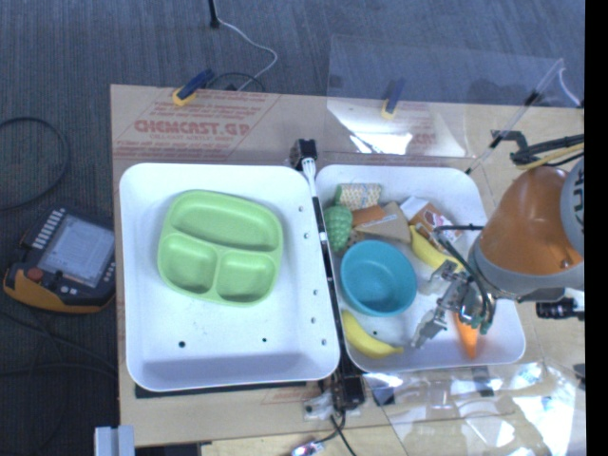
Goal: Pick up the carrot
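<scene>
The carrot (468,339) is a small orange piece lying near the front right corner of the right bin (494,354). The arm's orange band hangs over the bin's right side. My gripper (437,302) sits low in the bin, just left of the carrot, between it and the blue bowl (378,275). Its two metal fingers (427,329) stand spread apart with nothing between them. The carrot's upper end is partly covered by the gripper body.
The right bin also holds a banana (369,338) at the front, a second banana (427,250), a corn cob (360,196), a green bumpy item (338,226) and a brown packet (382,219). A green divided plate (220,245) lies in the left bin (161,350).
</scene>
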